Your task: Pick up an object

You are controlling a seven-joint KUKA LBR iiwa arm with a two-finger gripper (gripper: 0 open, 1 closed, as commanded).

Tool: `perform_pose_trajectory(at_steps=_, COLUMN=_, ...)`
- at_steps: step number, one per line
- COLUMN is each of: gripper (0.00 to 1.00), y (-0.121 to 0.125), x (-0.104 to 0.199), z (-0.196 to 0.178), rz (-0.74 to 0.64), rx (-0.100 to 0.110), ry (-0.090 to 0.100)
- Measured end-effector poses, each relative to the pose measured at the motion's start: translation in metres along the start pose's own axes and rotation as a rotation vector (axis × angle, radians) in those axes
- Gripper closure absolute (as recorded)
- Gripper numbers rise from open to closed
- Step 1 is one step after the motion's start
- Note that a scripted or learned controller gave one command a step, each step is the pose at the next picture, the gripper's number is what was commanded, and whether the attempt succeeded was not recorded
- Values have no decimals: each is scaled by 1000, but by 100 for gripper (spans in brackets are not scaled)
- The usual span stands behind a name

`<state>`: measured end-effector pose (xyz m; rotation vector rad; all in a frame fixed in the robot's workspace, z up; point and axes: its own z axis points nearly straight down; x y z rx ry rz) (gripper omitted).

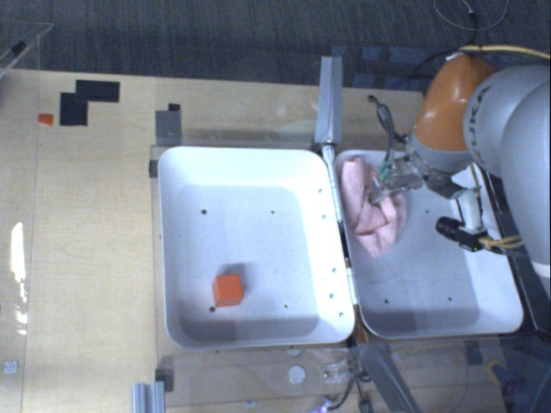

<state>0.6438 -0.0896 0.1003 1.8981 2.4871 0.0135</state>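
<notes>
Pink cloth (pixel 372 205) bunched at right bin's (pixel 448 312) far left. Probably soft, light, floppy; best pinched at a raised fold. Hand (pixel 389 179) upon it, grip impossible to tell.

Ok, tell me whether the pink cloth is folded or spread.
Crumpled: the pink cloth lies bunched in uneven folds by the right bin's left wall, below the gripper.

The arm (pixel 508 119) is a bulky, rounded grey shell with a glossy orange band (pixel 452 101) above the wrist, a small metallic gripper (pixel 389 179) at its tip, thin dark cables alongside, and a black cylindrical fitting (pixel 456 231) with yellowish wiring.
</notes>
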Motion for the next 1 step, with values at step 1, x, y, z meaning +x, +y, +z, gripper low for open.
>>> perform_pose_trajectory(at_steps=1, gripper=100, y=29, x=1, z=-83, rz=-278, rx=8, ry=3)
